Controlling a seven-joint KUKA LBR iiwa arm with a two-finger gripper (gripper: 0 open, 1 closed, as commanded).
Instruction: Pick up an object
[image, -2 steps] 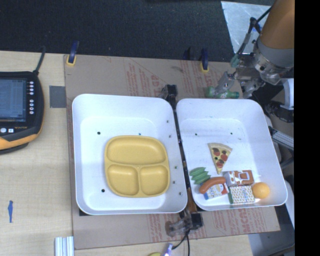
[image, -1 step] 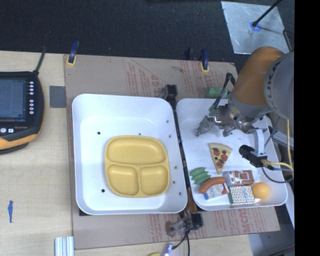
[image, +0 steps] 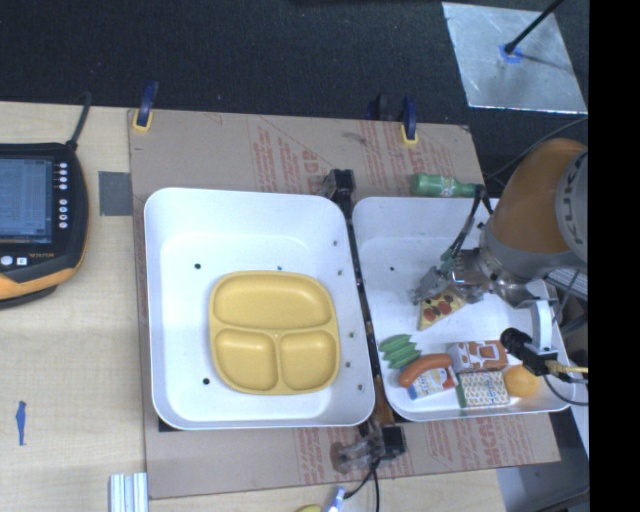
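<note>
Both white bins (image: 250, 215) look like smooth moulded plastic with a soft sheen. The yellow divided tray (image: 273, 331) in the left one is matt plastic, faintly glossy along its ridges. Beneath them lies a sheet of brown cardboard (image: 290, 150), dull and printed (red lettering), on a pale wood-look bench (image: 60, 380). The arm's orange band (image: 530, 200) appears smooth and satiny. The green bottle (image: 442, 185) looks like shiny plastic.
</note>
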